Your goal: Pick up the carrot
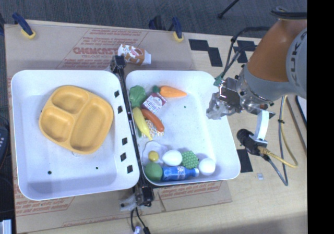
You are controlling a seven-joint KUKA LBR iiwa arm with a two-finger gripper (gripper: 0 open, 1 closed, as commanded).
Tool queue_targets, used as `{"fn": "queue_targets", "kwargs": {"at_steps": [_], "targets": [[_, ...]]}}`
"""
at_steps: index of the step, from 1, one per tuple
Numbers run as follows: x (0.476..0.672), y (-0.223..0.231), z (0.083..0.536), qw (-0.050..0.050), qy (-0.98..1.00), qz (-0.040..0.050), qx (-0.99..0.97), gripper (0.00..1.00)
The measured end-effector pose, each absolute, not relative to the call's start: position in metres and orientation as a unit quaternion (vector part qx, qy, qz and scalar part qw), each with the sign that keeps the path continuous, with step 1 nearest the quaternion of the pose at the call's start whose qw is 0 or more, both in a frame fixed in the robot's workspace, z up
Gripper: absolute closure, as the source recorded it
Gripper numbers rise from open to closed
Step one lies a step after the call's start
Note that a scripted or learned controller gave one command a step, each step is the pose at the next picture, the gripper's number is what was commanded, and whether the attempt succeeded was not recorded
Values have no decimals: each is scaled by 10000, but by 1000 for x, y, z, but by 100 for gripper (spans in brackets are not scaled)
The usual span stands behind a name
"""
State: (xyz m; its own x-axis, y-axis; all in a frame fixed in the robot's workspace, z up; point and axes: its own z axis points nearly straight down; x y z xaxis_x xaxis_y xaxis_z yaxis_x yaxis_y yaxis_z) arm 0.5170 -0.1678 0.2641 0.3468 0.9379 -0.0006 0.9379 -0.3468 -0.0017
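Observation:
The carrot (172,92), orange with a green top, lies near the back edge of the right bin (219,147), beside a small red-and-white packet (154,102). My gripper (214,111) hangs over the bin's right rim, well to the right of the carrot and slightly nearer the front. Nothing shows between its fingers, and the angle hides how they stand.
The right bin also holds a banana (140,121), a sausage (153,119), green vegetables (137,95), eggs (172,157), a blue can (178,173) and more along its left and front. A yellow divided plate (76,118) sits in the left bin. A small bottle (134,54) lies behind the bins.

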Motion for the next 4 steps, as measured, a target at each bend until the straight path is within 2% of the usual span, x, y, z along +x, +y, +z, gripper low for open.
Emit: {"fn": "queue_targets", "kwargs": {"at_steps": [1, 2, 3, 4], "targets": [[484, -196, 285, 18, -6236, 11, -7818, 100], [483, -204, 312, 8, -6188, 8, -7856, 100], [475, -175, 182, 29, -4150, 19, -9098, 100], [477, -201, 292, 9, -4186, 7, -9082, 100]]}}
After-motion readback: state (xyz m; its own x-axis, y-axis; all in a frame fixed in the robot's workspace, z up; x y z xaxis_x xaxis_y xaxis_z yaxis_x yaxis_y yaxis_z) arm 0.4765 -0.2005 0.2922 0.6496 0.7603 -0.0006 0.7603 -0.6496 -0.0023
